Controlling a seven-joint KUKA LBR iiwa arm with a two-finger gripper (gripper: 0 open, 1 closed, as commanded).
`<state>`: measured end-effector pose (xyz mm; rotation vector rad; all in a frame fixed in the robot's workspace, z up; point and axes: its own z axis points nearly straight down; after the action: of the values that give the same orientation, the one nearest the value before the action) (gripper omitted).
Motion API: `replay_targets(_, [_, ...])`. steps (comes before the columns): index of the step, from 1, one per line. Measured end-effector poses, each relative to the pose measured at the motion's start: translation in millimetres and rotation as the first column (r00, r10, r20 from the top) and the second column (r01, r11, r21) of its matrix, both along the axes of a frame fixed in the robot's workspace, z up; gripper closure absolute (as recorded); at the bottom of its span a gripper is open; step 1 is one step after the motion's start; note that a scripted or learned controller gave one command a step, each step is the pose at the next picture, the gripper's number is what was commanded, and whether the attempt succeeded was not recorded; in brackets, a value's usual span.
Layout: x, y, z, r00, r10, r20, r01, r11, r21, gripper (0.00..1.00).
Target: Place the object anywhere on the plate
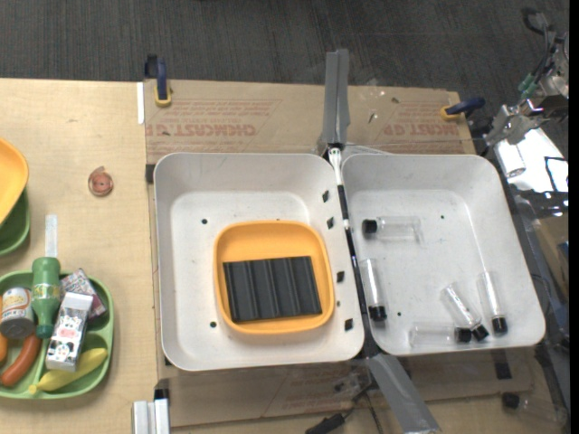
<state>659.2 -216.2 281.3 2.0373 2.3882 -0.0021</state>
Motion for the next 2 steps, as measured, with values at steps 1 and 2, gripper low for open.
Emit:
replay_targets(1, [0.6, -5.2, 151.6, 0.991, 0.135, -0.001, -0.135, 0.991, 0.0, 1.0])
replay_targets(2, [0.7, -5.4, 153.9, 0.903, 0.429, -0.002, -0.429, 0.903, 0.001, 1.0])
